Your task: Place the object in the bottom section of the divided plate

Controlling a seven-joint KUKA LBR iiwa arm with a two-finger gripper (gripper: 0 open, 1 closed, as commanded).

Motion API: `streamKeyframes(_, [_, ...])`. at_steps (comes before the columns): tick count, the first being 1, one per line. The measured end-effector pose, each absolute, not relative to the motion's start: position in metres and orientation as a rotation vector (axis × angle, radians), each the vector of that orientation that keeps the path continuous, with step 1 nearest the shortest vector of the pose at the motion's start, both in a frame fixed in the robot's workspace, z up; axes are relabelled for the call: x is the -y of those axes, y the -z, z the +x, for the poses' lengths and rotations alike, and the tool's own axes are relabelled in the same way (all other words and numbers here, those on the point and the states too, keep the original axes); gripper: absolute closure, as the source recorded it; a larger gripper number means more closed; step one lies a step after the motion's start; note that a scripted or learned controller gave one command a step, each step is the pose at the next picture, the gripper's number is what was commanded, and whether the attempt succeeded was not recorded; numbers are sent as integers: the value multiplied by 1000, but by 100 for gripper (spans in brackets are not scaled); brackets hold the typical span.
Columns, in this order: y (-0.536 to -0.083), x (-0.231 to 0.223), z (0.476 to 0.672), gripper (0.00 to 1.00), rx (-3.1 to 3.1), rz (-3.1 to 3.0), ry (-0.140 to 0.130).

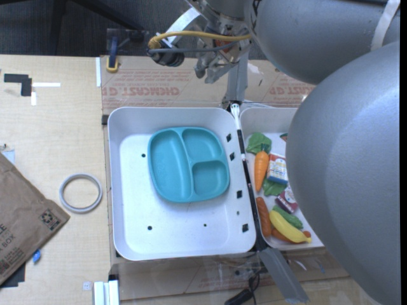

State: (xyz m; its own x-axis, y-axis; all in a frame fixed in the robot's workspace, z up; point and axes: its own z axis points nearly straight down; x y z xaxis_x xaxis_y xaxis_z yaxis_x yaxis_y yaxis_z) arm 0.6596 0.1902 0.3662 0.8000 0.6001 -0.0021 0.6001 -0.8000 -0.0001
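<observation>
Arm raised behind the bins, plate below it bare.

Cardboard (172, 84) under the gripper (213, 68) carries red lettering, upside down, too partial to read. The gripper hangs above the bins' back edge; whether it is wide or narrow I cannot tell. Below and left of it, a smooth teal divided plate (189, 164) lies in the left white bin (184, 237). Below and right, the right bin (254, 116) holds a plastic carrot (261, 168), a yellow banana (286, 227) and a small packet (277, 169), its print unreadable. A grey ring (81, 192) lies far left on the wooden bench (51, 138).
</observation>
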Motion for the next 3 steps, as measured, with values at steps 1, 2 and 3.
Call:
streamKeyframes(1, [-373,-187,661,100,-983,2983,8])
streamKeyframes(2, [-386,-204,643,100,-448,3108,2])
streamKeyframes(3, [-386,-205,642,0,-448,3108,2])
